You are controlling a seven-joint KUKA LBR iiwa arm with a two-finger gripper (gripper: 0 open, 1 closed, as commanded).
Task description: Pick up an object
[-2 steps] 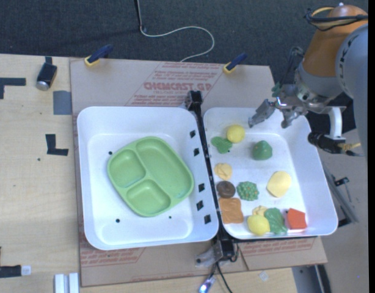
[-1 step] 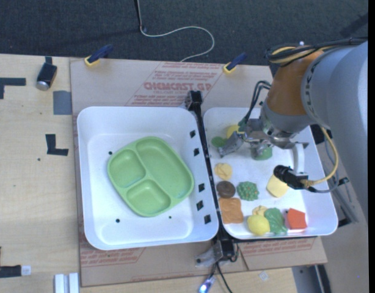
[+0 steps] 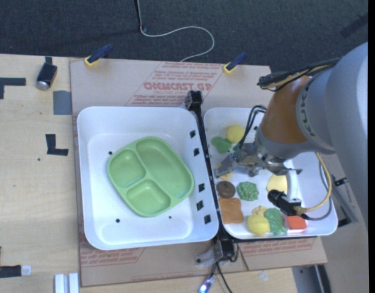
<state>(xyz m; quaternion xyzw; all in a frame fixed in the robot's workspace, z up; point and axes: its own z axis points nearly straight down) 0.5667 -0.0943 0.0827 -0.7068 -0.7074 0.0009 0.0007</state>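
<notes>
My gripper [image 3: 231,162] reaches down into the right bin [image 3: 322,224], near its left side, with its dark fingers spread apart over the bin floor and nothing between them. Toy foods lie around it: a small green piece [image 3: 222,143] and a yellow ball [image 3: 235,132] just behind, a brown round piece [image 3: 226,189] and a green bumpy piece [image 3: 248,191] in front. Nearer the front edge lie an orange-brown slab [image 3: 231,210], a yellow fruit [image 3: 258,221], a green item [image 3: 274,220] and a red-orange block [image 3: 295,223]. A yellow piece [image 3: 276,182] shows partly under the wrist.
The left bin [image 3: 93,163] holds a green divided plate [image 3: 150,175]. A black divider [image 3: 203,157] runs between the bins. The grey arm with its orange band [image 3: 285,115] covers the right bin's back right part. A cable [image 3: 316,206] loops over the bin's right side.
</notes>
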